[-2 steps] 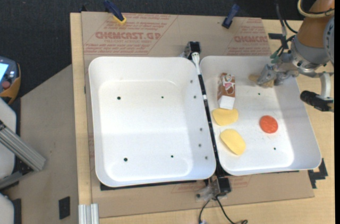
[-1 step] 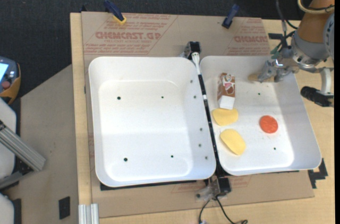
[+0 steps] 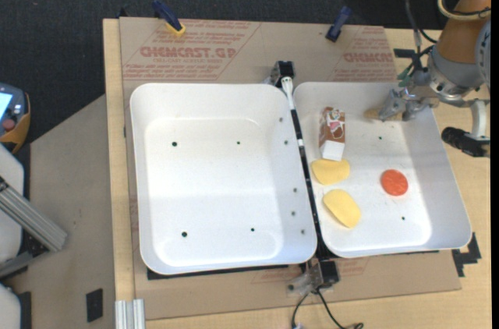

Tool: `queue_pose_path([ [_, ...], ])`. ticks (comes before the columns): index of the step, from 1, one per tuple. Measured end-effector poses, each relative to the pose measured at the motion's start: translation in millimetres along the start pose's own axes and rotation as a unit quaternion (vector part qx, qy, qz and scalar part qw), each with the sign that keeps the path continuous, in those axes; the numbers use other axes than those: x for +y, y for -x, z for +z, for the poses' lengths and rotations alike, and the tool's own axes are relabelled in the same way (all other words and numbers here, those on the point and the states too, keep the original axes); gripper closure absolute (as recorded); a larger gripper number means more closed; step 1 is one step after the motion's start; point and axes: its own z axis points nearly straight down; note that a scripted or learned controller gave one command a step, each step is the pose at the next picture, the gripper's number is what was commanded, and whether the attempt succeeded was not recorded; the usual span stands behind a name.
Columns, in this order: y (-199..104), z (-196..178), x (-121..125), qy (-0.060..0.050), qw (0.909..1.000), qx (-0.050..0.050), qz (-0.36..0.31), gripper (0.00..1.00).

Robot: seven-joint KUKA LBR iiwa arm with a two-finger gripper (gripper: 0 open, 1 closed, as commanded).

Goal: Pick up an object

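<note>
In the right bin [image 3: 437,187] lie four small things: a small carton [image 3: 333,130] in brown and white with a picture on it, lying flat near the divider between the bins, its print too small for me to read; just below it a pale yellow piece [image 3: 330,171]; below that another yellow piece [image 3: 342,208], more oval; and to the right, apart from the others, a round orange-red disc [image 3: 394,183]. The two yellow pieces are close to each other, but I cannot tell if they touch. The hand [image 3: 396,106] is at the upper right part of this bin, above its far rim area, well apart from the carton and from the disc; nothing is seen between its fingers, and whether they are open or closed I cannot tell. Behind it the grey arm [image 3: 460,54] with the orange band comes in from the right. The left bin [image 3: 148,164] is white with some small dark dots on its floor. Both bins sit on a brown cardboard sheet [image 3: 203,47] on the tabletop, held by blue clamps [image 3: 168,17] at the far edge; on the cardboard red printed letters read about "CHEMCAST G.P", repeated and partly hidden.
</note>
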Motion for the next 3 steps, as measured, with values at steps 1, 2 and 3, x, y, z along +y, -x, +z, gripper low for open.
queue_pose_path([
  [1,1.7,10.1,-0.4,-0.002,1.0000,-0.001,0.000,1.00],
  [2,1.3,19.5,-1.9,-0.006,1.0000,0.000,0.000,1.00],
  [3,1.3,19.8,-2.0,-0.006,1.0000,0.000,0.000,1.00],
])
